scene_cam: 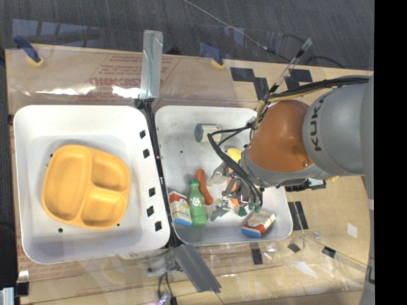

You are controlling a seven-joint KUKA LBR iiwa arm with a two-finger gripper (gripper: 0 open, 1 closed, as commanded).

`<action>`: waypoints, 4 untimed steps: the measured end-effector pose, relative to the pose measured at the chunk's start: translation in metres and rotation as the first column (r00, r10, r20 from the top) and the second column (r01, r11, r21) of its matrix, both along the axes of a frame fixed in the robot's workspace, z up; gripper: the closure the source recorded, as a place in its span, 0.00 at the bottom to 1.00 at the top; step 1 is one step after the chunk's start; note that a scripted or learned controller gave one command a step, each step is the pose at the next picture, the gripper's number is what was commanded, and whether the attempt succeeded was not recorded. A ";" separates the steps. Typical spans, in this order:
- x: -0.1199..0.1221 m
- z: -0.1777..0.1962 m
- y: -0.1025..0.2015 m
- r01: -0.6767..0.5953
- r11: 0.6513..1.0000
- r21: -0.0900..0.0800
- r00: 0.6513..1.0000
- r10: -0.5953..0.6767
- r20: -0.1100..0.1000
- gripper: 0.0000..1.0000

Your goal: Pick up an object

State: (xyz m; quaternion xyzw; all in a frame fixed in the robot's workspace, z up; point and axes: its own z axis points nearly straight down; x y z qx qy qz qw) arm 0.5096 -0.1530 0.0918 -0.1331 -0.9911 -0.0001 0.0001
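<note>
Green bottle (198,203) upright-lengthwise in view, cap toward top; gripper (230,199) beside.

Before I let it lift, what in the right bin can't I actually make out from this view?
- End effector: tangled with cables under the arm's orange band; whether it grips anything cannot be told.
- Yellow item: mostly hidden by the arm and cables.
- Orange item by the end effector: partly covered, too small to identify.
- Carton and box: labels too small to read.
- Grey item: too small to identify.
</note>
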 end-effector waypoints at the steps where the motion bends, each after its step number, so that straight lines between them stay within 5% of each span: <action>1: -0.016 0.000 0.045 -0.035 0.999 -0.006 0.999 0.035 -0.001 0.00; 2: 0.047 0.000 0.006 0.019 1.000 -0.001 1.000 -0.019 0.001 0.00; 3: 0.017 0.003 0.043 -0.056 0.998 -0.021 0.998 0.056 0.007 0.00; 4: 0.027 0.001 0.040 -0.168 0.986 -0.006 0.986 0.168 0.002 0.00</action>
